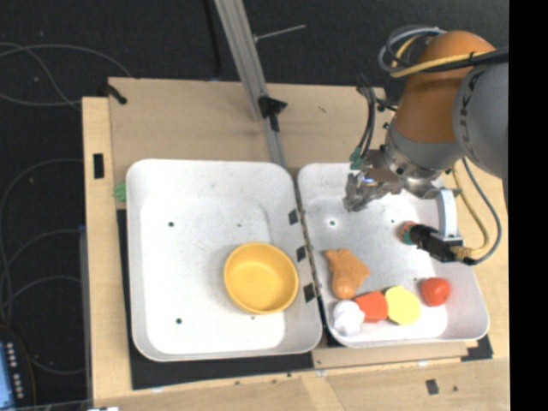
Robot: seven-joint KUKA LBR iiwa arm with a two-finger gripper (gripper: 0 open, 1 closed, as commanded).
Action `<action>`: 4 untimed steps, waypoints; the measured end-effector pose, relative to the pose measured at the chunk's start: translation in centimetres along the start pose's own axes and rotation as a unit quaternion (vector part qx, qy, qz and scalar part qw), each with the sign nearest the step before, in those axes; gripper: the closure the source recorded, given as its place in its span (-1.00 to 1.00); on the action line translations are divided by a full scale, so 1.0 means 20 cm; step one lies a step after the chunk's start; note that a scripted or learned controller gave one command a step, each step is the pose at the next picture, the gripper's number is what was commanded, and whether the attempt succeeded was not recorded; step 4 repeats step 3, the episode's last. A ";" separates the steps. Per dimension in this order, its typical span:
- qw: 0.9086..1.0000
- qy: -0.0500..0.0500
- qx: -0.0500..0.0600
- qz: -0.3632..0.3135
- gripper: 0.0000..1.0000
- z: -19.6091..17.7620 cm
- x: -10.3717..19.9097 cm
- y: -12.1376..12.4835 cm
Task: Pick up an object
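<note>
My gripper [358, 197] hangs over the upper part of the right bin [318, 187], with nothing visible between its fingers. Below it in that bin lie a tan, lumpy object [346, 271], a white ball-like object [348, 317], an orange-red block [372, 306], a yellow rounded object [402, 305] and a red ball [435, 291]. These items cluster along the bin's near side, well apart from the gripper. A yellow bowl [259, 277] sits in the left bin [171, 195] near its right wall.
A metal pole [248, 58] slants across the bench behind the bins. A black and red fitting [424, 238] on the arm sticks out over the right bin. Cables lie on the dark floor at the left.
</note>
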State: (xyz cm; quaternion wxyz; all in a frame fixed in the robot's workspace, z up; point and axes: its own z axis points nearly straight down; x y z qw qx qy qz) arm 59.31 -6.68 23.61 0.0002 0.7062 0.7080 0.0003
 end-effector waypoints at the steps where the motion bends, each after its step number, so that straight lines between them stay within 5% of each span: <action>1: 1.000 0.000 0.000 0.000 1.00 -0.05 0.25 0.04; 3: 1.000 0.000 0.000 -0.002 1.00 0.04 0.74 0.02; 4: 1.000 0.000 0.000 -0.002 1.00 0.04 0.74 0.02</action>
